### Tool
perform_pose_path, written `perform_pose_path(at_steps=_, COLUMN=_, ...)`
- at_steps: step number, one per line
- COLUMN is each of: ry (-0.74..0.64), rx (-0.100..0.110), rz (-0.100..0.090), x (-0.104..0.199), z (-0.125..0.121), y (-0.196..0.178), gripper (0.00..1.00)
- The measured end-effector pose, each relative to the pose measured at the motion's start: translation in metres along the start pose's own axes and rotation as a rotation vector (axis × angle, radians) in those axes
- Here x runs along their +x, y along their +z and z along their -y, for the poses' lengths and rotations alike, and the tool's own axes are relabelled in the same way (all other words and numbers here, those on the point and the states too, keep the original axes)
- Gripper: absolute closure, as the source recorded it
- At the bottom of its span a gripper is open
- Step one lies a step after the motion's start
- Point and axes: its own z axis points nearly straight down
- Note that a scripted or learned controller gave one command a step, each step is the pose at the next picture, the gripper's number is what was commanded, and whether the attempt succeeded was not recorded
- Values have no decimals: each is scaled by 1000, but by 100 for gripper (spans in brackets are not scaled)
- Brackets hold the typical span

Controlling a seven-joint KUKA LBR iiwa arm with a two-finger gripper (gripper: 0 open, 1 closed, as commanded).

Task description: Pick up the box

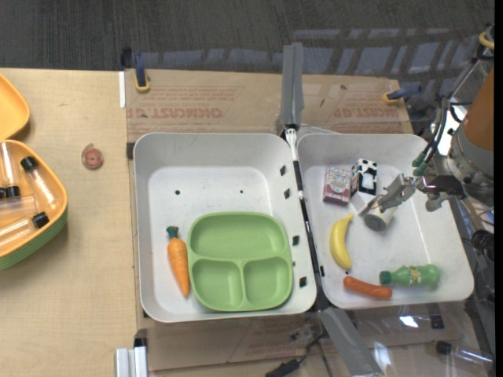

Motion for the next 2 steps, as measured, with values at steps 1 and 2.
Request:
perform_pose_path(at_steps=1, ry=298, rx=1, rz=0, x=-1, z=-57, y=77, gripper=0)
perform_pose_path(at_steps=2, ry=545, rx=-1, rz=0, x=-96, z=-46, y=83, gripper=0)
